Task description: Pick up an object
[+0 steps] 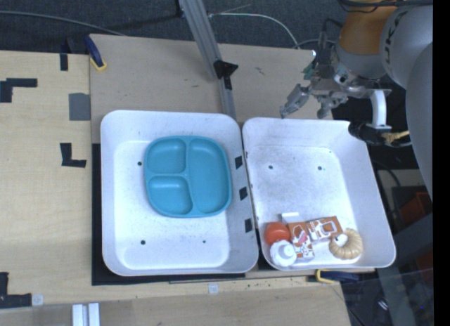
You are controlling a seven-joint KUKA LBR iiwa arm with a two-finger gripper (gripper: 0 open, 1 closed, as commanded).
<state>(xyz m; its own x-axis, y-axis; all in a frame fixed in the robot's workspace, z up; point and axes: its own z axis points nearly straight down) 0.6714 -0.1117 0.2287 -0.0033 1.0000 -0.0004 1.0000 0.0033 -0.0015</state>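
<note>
My gripper (308, 108) hangs over the far rim of the right bin (309, 177), its two fingers (290, 106) spread open with nothing between them. Several small items crowd that bin's near edge: a red round piece (275, 232), a white bottle-like piece (283, 253), an orange and white packet (314, 235) and a tan ring-shaped item (346, 244). All of them lie well toward the front, away from the gripper. In the left bin (123, 198) a blue divided plate (188, 175) lies flat.
A grey metal rail (204, 29) slants down from the top to the gap between the bins. Black cables (380, 135) run beside the right bin's far right corner. The tan bench (42, 177) stretches to the left.
</note>
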